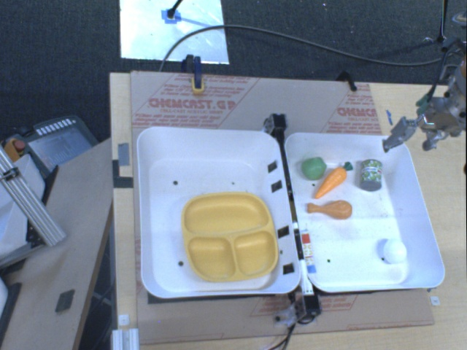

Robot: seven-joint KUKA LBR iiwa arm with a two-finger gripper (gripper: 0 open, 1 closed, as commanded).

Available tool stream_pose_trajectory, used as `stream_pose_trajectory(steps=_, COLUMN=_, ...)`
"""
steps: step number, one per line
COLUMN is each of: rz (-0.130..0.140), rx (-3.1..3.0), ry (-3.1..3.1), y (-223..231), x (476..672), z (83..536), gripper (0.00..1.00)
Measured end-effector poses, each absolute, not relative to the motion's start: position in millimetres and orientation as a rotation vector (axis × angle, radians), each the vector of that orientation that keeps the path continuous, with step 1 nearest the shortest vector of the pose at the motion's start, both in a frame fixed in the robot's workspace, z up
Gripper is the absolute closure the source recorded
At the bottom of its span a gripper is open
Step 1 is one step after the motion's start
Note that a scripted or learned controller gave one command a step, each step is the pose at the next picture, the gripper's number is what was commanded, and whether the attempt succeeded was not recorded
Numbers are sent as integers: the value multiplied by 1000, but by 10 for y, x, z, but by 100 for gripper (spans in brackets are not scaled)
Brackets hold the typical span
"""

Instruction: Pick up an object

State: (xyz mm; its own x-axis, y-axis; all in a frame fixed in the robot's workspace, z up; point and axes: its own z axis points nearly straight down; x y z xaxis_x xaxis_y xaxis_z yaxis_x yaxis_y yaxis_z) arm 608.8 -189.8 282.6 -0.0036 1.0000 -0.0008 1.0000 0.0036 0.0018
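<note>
Above right bin's (pixel 419 195) far edge, open claw (pixel 412 135)

My desk (pixel 122 93) is a pale wooden top, and a sheet of cardboard (pixel 248 100) printed with red lettering covers most of it. Two shallow white bins sit side by side on that sheet, their inner walls touching — the left bin (pixel 157 217) wider, the right bin (pixel 423 217) narrower. A yellow-and-blue clamp (pixel 195 75) grips the far edge of the cardboard, and a dark clip (pixel 277 122) sits where the bins meet at the back.
</note>
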Motion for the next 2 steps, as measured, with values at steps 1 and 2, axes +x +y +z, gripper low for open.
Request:
stream_pose_trajectory(steps=1, rz=-2, rx=2220, ry=2225, y=-1804, x=6041, z=2309, gripper=0)
stream_pose_trajectory(steps=2, rz=-2, rx=2220, ry=2223, y=-1851, x=6119, z=1835, gripper=0)
